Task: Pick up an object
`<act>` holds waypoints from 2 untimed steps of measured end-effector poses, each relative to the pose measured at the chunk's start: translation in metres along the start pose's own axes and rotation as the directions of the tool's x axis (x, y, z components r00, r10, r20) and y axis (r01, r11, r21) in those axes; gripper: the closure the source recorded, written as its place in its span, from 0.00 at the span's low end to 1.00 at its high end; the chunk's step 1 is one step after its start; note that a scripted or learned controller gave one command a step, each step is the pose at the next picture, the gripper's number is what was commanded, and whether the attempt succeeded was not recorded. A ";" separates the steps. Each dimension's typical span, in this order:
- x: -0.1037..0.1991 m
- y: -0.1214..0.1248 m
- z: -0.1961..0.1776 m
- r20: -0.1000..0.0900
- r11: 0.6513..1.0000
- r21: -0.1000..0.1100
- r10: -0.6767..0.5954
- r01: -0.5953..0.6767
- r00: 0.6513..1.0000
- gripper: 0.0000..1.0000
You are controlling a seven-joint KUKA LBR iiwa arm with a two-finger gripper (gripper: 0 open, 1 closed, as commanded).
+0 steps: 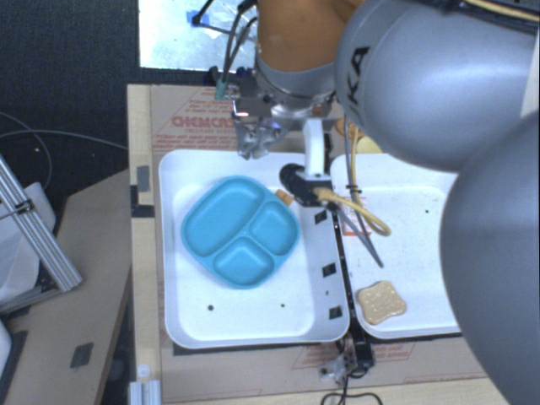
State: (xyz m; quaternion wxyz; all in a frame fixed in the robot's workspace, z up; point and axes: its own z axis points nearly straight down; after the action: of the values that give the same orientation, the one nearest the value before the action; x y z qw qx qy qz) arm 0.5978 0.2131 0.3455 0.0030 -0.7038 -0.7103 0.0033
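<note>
Camera view, looking down at a slant on two white bins set side by side on a brown cardboard sheet [181,121] with red printing. The grey arm [439,66], with its orange band [295,15], enters from the right and fills the far right of the scene. The gripper [253,142] hangs over the far edge of the left bin [253,323], about midway along that edge. From this angle it cannot be told whether the gripper is open or closed, and nothing is seen in its grasp.

Left bin: a blue plate [240,230] with three compartments lies flat on the floor of the bin, in its middle and slightly toward the far side. The plate sits on the near side of the gripper and apart from it; its far rim is the part closest to the tool, with a strip of bare white bin floor between them. Two small dark specks [211,307] mark the bin floor on the near side of the plate.

Right bin [413,218]: a tan slice [381,302], shaped like a piece of toast, lies flat in the near left corner, just beside the wall shared with the left bin. It is well apart from the gripper, on the near right of it, with the blue plate lying closer to the tool.
</note>
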 end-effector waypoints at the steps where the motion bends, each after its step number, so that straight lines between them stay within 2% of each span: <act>1: 0.014 -0.072 0.058 0.001 1.000 0.001 0.002 -0.002 1.000 1.00; 2: -0.037 -0.088 -0.075 -0.006 1.000 -0.026 0.011 -0.012 1.000 1.00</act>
State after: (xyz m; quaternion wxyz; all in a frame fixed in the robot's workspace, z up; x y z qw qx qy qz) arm 0.5112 0.1751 0.4210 -0.0038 -0.7079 -0.7062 -0.0081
